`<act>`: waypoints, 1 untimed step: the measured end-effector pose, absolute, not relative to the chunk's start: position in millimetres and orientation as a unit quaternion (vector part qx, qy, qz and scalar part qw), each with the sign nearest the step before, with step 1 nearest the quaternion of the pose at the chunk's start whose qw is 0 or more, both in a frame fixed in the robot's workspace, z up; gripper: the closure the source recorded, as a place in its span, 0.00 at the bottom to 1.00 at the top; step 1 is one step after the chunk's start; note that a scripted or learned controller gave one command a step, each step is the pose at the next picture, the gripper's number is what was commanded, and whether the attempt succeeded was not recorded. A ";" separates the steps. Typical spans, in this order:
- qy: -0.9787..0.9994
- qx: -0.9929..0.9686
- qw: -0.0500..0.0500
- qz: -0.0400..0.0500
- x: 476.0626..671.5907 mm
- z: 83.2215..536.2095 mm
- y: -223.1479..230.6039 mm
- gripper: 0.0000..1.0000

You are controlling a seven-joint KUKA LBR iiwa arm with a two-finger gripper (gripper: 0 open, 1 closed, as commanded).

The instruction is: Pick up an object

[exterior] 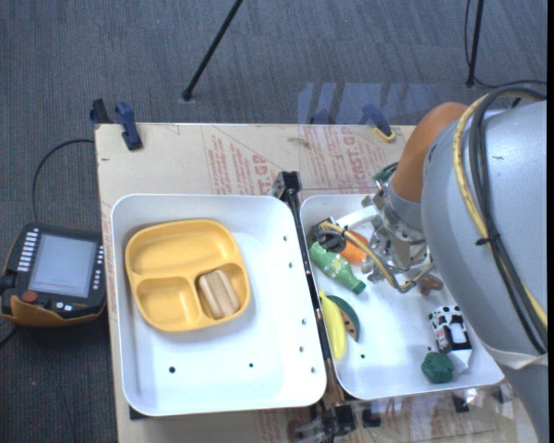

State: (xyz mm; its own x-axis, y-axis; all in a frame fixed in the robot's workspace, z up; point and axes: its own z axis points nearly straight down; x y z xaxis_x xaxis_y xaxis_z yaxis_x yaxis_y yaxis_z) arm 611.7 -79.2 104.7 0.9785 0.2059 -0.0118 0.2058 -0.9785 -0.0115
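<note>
One arm low over the right bin, a pick in hand but nothing seen held.

Camera view: the gripper (399, 264) hangs in the right bin (388, 377), just right of the green bottle (336, 268), the nearest candidate; beyond that bottle sit a banana (334, 326), a green block (437, 367) and a black-and-white carton (450, 329). I judge this the approach-and-descend step; next it needs centring on one object. The arm's bulk hides the bin's right side, and I cannot tell the tool's state.
</note>
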 end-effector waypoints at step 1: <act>-0.100 -0.995 0.002 0.000 632.5 154.3 -82.3 1.00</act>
